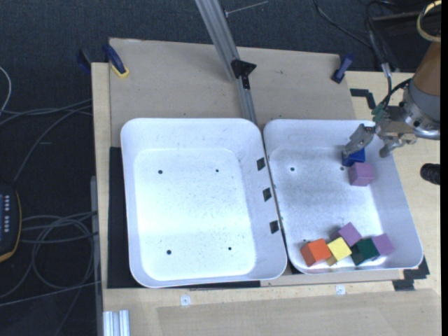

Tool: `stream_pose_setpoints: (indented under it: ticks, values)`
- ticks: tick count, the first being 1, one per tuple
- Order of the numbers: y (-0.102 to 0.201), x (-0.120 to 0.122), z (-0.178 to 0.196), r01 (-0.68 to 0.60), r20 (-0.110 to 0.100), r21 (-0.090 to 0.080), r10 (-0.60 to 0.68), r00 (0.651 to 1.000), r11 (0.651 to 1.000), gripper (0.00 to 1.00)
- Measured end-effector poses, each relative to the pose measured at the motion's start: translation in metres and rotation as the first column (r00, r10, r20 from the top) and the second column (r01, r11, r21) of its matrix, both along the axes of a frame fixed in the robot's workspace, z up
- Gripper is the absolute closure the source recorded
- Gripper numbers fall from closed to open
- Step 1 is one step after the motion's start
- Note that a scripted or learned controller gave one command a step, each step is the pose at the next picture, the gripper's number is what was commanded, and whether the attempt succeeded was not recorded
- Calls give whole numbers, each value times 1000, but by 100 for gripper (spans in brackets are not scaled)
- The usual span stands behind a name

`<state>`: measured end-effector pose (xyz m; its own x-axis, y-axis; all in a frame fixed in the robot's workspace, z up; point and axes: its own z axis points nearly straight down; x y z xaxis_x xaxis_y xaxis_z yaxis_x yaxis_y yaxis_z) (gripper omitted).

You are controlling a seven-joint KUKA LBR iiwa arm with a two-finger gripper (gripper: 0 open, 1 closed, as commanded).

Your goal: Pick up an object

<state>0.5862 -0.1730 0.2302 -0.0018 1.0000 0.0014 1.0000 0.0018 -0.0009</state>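
My gripper (371, 145) hangs over the far right part of the right bin (308, 194), its fingers spread open with nothing between them. A blue block (354, 157) lies just under the left finger (355, 141), partly hidden by it. A pale purple block (361, 174) sits right in front of the blue one. In the bin's near right corner lies a cluster: an orange block (316, 250), a yellow block (339, 248), a purple block (349, 232), a green block (364, 250) and another purple block (382, 243).
The left bin (189, 201) stands beside the right one, with black clips (266, 193) along the shared wall. A slanted metal pole (224, 40) rises behind the bins. Blue clamps (115, 60) hold the board's far corners. Cables lie on the floor at left.
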Motion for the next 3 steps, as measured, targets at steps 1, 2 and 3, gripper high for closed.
stream_pose_setpoints:
  ticks: [1, 2, 3]
  values:
    - [0, 0, 0, 0, 0, 0, 0, 1000, 1000, 0]
    - [1, -1, -64, 2, -6, 1, -2, 1000, 1000, 0]
    - [2, 2, -107, 1, -5, 1, -1, 1000, 1000, 0]
